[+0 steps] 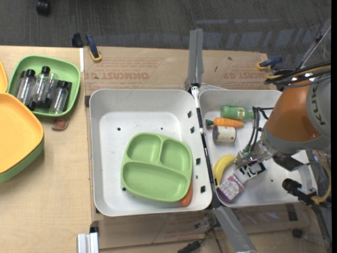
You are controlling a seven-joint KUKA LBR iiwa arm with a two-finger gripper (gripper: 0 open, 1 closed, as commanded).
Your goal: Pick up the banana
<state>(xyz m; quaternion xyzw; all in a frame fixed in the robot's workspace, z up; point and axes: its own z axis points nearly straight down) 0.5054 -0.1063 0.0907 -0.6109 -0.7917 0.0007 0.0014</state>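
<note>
Two shallow white bins [100,141] sat side by side on a brown bench. Nearest in the right bin lay a purple packet [230,187]; just beyond it, against the left wall, lay the banana [222,167]. The gripper [248,162] hung just right of the banana; whether it was spread or closed could not be told. Farther back lay a small can [225,135], a carrot [229,123] and a green bottle [234,112]. A green divided tray [157,167] filled the left bin.

Robotics lab: bench [58,194], white bins [100,157].
</note>
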